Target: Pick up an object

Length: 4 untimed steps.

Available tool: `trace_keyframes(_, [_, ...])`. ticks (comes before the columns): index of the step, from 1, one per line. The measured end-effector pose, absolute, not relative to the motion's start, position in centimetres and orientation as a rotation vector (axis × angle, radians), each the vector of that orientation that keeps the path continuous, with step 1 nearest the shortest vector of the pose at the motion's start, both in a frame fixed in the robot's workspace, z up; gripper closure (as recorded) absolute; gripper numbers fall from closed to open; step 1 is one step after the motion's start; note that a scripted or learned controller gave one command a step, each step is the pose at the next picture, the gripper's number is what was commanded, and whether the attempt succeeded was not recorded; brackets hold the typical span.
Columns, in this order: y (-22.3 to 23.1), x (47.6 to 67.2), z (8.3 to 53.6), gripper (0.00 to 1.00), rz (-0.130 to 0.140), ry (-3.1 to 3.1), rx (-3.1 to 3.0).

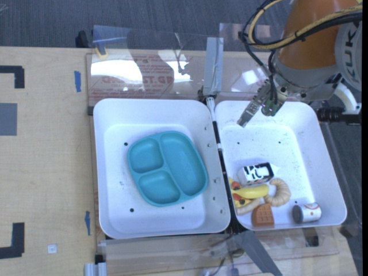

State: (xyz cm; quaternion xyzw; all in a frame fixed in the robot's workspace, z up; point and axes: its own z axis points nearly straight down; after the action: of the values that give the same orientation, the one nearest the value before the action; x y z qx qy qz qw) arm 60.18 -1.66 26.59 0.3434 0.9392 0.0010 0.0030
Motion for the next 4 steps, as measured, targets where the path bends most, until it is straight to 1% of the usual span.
trace_keyframes(1, [-0.4, 59.9, 22.1, 1.0, -0.001, 2.798, 1.433])
trace_keyframes(2, [1.2, 52.8, 24.6, 1.0, 0.002, 2.816, 1.389])
trace_keyframes(3, [-4.4, 53.9, 23.2, 1.0, 0.0, 2.623, 1.726])
trace_keyframes(4, [-8.2, 48.3, 21.1, 1.0, -0.001, 2.858, 1.308])
